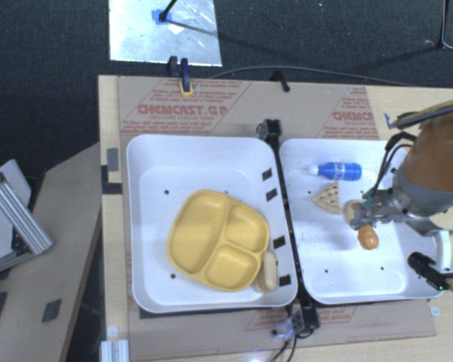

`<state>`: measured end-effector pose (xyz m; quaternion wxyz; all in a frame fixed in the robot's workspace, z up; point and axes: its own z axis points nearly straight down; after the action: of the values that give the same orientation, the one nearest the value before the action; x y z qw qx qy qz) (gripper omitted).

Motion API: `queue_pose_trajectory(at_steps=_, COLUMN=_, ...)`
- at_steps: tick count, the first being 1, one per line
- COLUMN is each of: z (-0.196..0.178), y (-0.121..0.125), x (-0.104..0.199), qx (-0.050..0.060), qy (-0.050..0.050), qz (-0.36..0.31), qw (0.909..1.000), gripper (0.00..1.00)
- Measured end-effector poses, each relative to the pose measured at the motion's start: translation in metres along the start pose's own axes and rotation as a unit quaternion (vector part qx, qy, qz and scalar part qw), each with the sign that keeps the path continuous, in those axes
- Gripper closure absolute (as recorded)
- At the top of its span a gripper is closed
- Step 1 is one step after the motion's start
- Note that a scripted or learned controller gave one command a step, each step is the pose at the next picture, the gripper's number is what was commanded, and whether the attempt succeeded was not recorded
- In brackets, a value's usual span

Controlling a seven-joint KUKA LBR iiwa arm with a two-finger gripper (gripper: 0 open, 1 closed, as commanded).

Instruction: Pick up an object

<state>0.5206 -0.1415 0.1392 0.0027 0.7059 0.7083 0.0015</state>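
In the right bin (317,277) lie a blue bottle with a white cap (338,171), a tan wedge like a pizza slice (327,198), a small tan round thing (352,210) and an orange egg-shaped thing (368,238). My gripper (368,216) reaches in from the right and hangs low over the middle right of that bin. It is right beside the tan round thing and just above the orange one. Whether it touches either I cannot tell.
The left bin (151,179) holds a yellow divided plate (215,236) with a pale bread-like roll (268,270) against its lower right rim. A black divider (283,202) runs between the bins. The arm's orange band (438,153) overhangs the right bin's right side.
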Motion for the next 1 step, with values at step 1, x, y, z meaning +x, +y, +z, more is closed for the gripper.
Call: queue_pose_trajectory(at_steps=1, z=-0.0442, y=-0.0022, x=-0.0025, qx=0.000, qy=0.000, qz=0.000, qw=1.0000, gripper=1.00)
